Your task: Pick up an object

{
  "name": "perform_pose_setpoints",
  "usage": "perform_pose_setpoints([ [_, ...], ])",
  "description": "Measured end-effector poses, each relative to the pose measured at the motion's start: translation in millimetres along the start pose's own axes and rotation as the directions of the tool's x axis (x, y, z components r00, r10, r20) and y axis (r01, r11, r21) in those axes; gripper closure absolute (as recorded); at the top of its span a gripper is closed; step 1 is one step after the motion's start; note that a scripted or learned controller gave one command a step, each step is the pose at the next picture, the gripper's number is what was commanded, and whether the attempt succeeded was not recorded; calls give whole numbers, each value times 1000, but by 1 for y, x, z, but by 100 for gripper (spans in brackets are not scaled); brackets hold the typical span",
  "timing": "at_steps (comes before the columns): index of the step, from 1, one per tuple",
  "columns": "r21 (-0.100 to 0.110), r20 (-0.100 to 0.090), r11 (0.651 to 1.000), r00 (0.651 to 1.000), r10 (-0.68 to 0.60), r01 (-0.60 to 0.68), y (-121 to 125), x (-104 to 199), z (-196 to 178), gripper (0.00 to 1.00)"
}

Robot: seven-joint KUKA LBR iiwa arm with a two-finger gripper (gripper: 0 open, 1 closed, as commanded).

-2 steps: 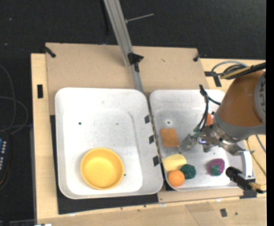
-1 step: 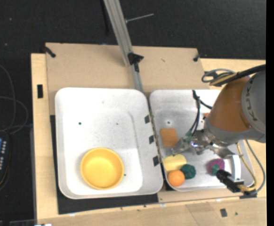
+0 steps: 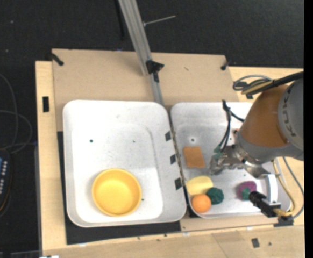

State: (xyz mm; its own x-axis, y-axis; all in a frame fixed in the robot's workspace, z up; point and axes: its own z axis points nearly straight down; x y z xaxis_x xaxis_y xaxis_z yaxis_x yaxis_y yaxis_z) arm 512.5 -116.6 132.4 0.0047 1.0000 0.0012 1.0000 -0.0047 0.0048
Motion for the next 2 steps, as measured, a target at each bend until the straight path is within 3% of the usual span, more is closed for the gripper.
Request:
perform_pose_setpoints([
  [2,-2,2,1000,1000,-8,8,2,-1,-88,100],
])
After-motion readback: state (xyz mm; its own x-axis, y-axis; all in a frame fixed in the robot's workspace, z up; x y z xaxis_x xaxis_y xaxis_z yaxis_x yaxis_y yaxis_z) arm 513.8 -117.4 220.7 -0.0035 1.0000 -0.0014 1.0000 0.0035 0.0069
